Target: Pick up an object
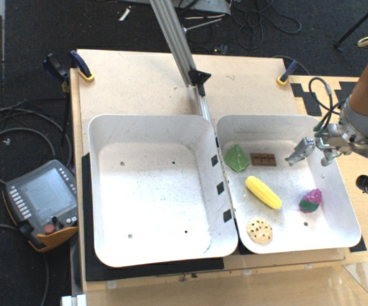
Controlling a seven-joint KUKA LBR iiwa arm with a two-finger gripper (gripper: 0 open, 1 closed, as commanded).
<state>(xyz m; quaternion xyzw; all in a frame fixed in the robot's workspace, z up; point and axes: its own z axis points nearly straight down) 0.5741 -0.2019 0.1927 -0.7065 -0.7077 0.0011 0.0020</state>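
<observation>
The right bin holds several small objects: a green leaf-shaped piece, a brown chocolate bar, a yellow corn cob, a purple and green fruit and a speckled cookie. My gripper hangs over the bin's upper right part, open, with nothing between its fingers. It is to the right of the chocolate bar and above the purple fruit in the view, apart from both.
The left bin lies beside the right one, and a slanted metal pole rises behind their shared wall. Yellow clamps hold the board's back corners. A teach pendant lies on the floor at the left.
</observation>
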